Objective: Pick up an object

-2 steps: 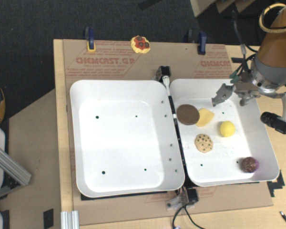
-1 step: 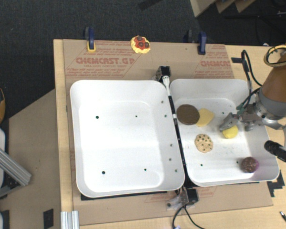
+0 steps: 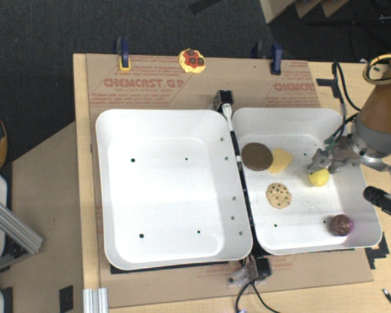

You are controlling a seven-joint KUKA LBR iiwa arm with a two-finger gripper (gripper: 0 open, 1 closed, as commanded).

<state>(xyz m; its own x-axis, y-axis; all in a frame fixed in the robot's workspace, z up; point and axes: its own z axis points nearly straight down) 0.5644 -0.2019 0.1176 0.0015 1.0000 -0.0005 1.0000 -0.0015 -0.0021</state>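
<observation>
While the left bin (image 3: 163, 181) fills the frame's centre-left, we see in the right bin (image 3: 300, 119) a brown disc (image 3: 256, 156), a yellow piece (image 3: 280, 161), a chip cookie (image 3: 278, 195), a small yellow object (image 3: 319, 178) and a dark ball (image 3: 341, 225). At centre-right, the gripper (image 3: 326, 163) sits over that yellow object; we cannot tell its state.

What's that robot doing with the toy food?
The arm's gripper is down in the right bin, right over a small yellow piece. I can't tell if it has hold of it. A brown disc, a cookie and a dark ball lie in that bin too.
</observation>
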